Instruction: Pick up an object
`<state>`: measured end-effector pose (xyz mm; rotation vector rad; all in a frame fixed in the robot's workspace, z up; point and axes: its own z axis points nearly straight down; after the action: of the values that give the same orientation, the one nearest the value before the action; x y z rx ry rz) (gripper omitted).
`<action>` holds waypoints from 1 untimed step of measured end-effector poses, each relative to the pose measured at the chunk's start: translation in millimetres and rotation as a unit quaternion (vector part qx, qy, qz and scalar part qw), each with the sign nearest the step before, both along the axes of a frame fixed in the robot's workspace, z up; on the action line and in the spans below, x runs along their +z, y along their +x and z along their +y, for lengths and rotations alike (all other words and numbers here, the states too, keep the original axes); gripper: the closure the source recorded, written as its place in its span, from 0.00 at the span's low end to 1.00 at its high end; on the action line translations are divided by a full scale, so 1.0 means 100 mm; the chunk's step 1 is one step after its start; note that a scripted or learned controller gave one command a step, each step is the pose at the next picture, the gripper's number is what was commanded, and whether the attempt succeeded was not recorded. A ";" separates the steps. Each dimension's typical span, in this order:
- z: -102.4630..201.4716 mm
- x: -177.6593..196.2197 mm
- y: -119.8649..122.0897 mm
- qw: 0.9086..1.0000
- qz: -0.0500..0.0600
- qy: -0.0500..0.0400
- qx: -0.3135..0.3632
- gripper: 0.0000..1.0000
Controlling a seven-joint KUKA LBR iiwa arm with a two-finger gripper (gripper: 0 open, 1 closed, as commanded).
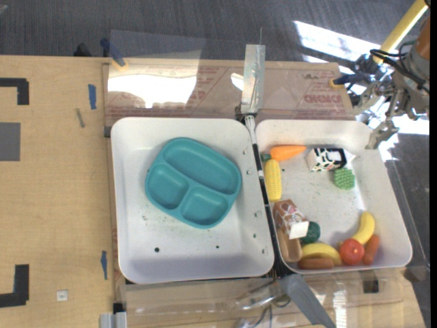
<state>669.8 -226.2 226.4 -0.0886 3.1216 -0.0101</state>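
Note:
The right bin (382,183) holds several toy foods. An orange carrot (288,152) and a yellow corn cob (272,178) lie near its left wall. A black-and-white box (326,158) and a green bumpy ball (344,178) sit toward the back. A banana (365,227), a red tomato (351,251) and a brown packet (290,219) lie at the front. My gripper (382,125) hangs above the bin's back right corner, apart from all of them, with nothing visibly held.
A teal divided plate (194,182) lies in the left bin (130,203). An upright clear divider (253,80) stands behind the wall between the bins. Cables and the arm crowd the top right corner.

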 end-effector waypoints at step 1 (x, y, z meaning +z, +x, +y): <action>0.34 -0.87 -0.73 0.998 0.010 0.005 -0.059 0.00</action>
<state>596.4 -192.2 139.3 0.0958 3.1422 0.0039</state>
